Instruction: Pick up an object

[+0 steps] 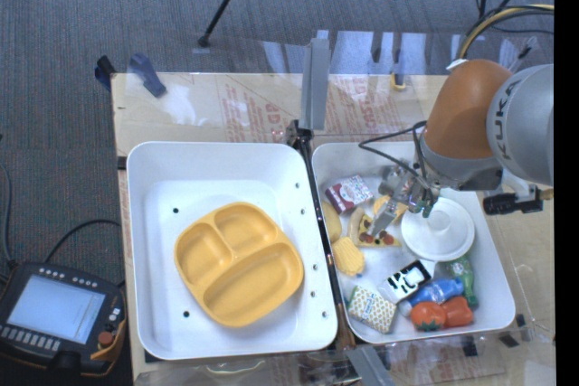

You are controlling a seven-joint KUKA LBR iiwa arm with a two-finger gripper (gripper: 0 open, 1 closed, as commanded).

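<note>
Near edge of the right bin (pixel 503 289): checkered packet (pixel 372 307), black-and-white box (pixel 406 278), blue bottle (pixel 437 292), tomato (pixel 428 315) and red pepper (pixel 458 311). Mid bin: white bowl (pixel 441 231), corn cob (pixel 347 256), pizza slice (pixel 374 232), maroon packet (pixel 349 192). Gripper (pixel 394 204) hangs over the pizza slice; whether it is parted or closed cannot be told. Left bin (pixel 149 194): one yellow divided plate (pixel 238 262), centred.
</note>
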